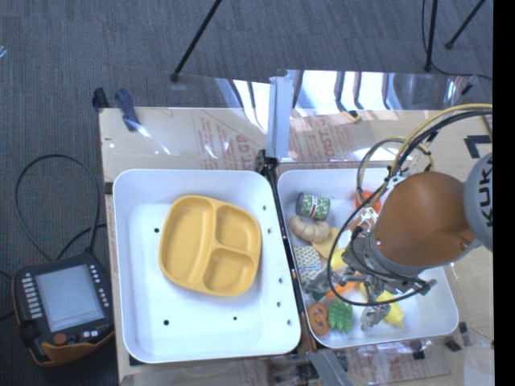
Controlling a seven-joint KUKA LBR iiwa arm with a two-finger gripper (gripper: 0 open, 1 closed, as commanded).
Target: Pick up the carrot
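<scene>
In the right bin (444, 316) my gripper (354, 289) reaches down into a heap of toy food, under the arm's big orange band (422, 219). An orange piece that looks like the carrot (348, 281) lies right at the gripper, partly covered by it. I cannot make out whether the gripper has hold of it. Another orange-red item (366, 200) peeks out behind the arm near the bin's far side.
Around the gripper lie a green can (313, 206), a tan gourd-like piece (312, 229), a brown pretzel (319, 318), a green leafy piece (340, 316) and yellow pieces (392, 312). The left bin (137, 215) holds a yellow divided plate (211, 244). A pendant (60, 302) lies on the floor at the left.
</scene>
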